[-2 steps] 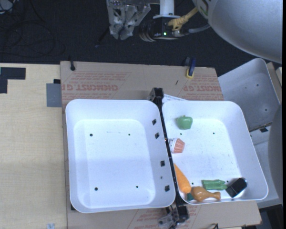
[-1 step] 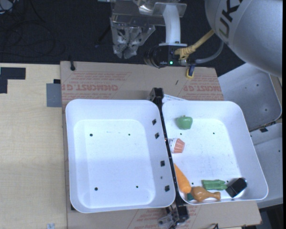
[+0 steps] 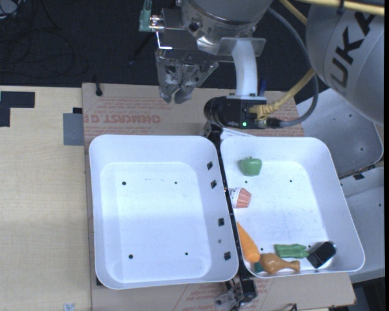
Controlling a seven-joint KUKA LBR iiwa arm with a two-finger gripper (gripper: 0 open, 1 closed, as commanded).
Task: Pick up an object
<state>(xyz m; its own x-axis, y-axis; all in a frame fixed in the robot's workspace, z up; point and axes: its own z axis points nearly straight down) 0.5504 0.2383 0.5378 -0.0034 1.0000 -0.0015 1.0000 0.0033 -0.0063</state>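
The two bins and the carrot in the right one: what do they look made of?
The bins look like thin moulded white plastic: smooth, slightly glossy, with rounded corners and rolled rims. The carrot looks like a plastic toy rather than a real one: uniform bright orange with an even, smooth surface, though the view is too coarse to be certain.

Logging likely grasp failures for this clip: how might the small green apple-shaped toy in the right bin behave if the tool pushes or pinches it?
The small green apple-shaped toy looks rounded, so it would probably roll on the flat floor of the right white bin. It sits apart from the other items, so a nudge likely sends it loose. Its smooth-looking curved sides may slip from a pinch.
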